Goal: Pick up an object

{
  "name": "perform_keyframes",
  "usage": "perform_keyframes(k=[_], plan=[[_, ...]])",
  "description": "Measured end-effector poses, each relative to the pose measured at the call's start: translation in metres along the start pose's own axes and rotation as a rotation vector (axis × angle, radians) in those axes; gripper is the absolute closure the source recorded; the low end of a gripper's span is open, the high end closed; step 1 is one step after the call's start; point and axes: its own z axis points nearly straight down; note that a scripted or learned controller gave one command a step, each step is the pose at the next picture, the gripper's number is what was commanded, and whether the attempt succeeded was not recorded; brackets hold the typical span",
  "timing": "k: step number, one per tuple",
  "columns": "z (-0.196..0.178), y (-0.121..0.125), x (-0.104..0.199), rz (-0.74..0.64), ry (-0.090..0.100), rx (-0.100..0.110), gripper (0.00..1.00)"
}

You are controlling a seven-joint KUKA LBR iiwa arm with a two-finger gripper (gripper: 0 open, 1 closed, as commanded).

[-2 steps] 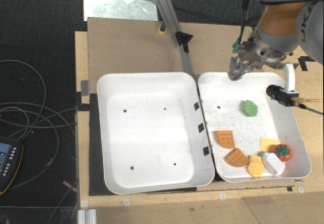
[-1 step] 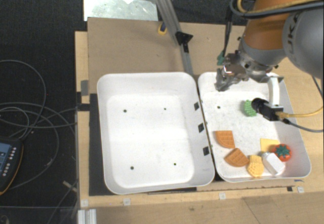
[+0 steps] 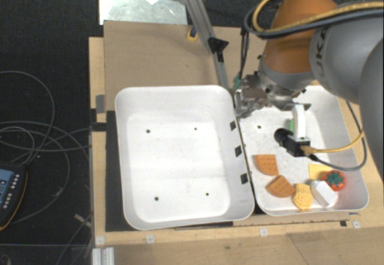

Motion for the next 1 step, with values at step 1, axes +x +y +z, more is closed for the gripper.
perform_keyframes(k=[1], plan=[[-0.0044,-0.0136,0.0557,-0.001,0.001,-0.002,1.00]])
